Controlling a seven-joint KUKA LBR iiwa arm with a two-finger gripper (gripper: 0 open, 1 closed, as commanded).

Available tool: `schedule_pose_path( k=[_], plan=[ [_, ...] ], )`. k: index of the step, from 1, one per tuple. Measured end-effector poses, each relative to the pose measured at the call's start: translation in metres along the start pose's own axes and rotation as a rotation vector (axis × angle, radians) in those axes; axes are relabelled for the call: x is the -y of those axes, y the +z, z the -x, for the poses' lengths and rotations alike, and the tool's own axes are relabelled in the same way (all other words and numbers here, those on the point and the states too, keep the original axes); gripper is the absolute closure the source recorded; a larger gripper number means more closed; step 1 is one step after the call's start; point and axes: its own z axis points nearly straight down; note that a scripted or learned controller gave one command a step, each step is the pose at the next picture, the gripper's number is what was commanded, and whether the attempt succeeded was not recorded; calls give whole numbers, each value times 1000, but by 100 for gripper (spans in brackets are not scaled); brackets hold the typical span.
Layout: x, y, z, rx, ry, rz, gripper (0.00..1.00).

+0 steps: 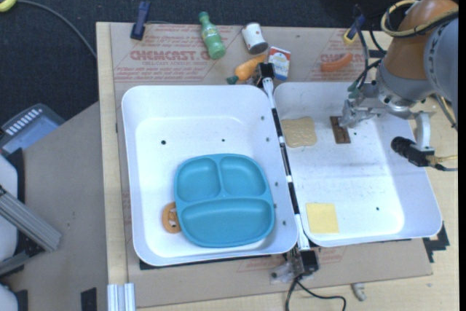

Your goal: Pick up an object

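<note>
Gripper (348, 115) low in the right bin (378, 226) near its far edge, right over the small brown block (340, 130), jaws' state cannot tell, nothing visibly lifted so pick looks not yet done, lift left

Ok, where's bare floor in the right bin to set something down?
In the right bin, the bare stretch runs from below the bread slice across to the far right wall, above and right of the yellow cheese square. It is crowded at the top, where the gripper hangs by the brown piece.
</note>
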Motion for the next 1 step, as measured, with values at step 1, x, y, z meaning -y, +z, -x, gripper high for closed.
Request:
schedule_pose_path(
  k=[1],
  plan=[
    [66, 11, 54, -2, 2, -6, 100]
  ],
)
